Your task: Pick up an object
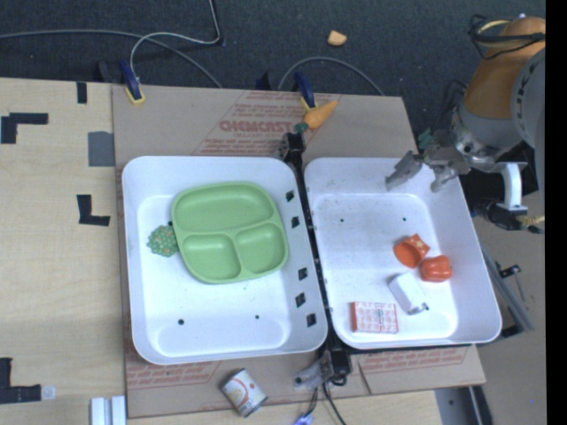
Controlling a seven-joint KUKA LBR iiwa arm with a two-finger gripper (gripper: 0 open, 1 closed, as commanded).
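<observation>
While a green plate (230, 231) fills my left bin (142, 237), the right bin (354, 193) holds a card (374, 316), white block (407, 291) and orange pieces (422, 259); my gripper (418, 173) hovers spread apart over its far right corner, holding nothing.

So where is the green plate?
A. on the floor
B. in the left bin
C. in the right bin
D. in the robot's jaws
B. The green plate lies flat in the left bin, next to a small green bumpy thing, while the right bin has the orange and white items.
</observation>
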